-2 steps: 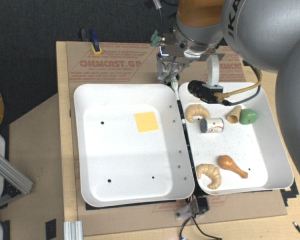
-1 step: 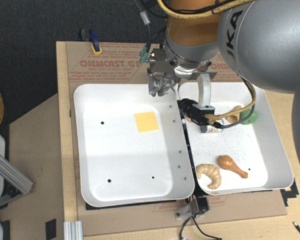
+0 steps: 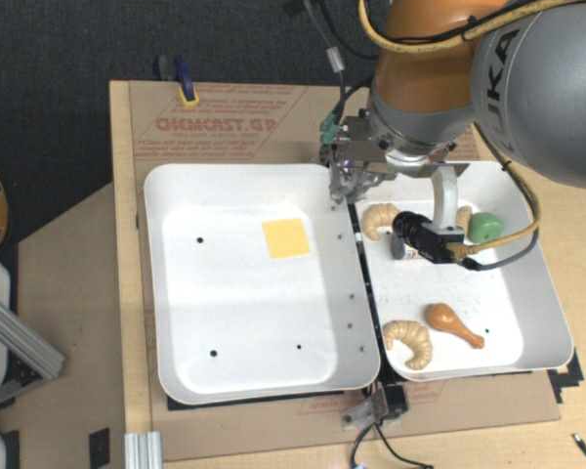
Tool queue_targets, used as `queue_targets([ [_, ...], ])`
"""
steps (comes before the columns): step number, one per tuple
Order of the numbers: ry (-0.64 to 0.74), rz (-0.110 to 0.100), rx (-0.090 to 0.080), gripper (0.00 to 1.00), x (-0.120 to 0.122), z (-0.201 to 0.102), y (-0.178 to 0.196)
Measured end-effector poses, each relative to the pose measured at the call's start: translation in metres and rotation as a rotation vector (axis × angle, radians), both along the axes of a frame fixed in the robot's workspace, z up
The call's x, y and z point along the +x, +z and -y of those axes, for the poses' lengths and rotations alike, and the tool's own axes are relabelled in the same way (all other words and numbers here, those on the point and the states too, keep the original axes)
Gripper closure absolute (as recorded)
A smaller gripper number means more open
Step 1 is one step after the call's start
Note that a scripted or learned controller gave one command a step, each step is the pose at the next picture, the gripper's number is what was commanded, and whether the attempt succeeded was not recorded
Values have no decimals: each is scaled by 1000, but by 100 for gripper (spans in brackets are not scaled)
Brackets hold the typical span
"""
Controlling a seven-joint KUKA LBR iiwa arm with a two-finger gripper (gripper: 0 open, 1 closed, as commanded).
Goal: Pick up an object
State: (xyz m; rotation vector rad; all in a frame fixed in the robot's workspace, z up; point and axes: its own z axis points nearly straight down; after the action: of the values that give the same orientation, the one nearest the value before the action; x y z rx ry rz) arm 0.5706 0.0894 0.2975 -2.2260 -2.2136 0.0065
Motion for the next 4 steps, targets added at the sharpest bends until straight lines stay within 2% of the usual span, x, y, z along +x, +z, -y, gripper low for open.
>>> queue_targets([
  [1,8,27,5,100,9,-11,245],
  [2,16,-9,0,100,-26,-92,125],
  [3,9,-9,-2,100,-29,-121,22],
  [4,8,25,10,100,-21,-135,248],
])
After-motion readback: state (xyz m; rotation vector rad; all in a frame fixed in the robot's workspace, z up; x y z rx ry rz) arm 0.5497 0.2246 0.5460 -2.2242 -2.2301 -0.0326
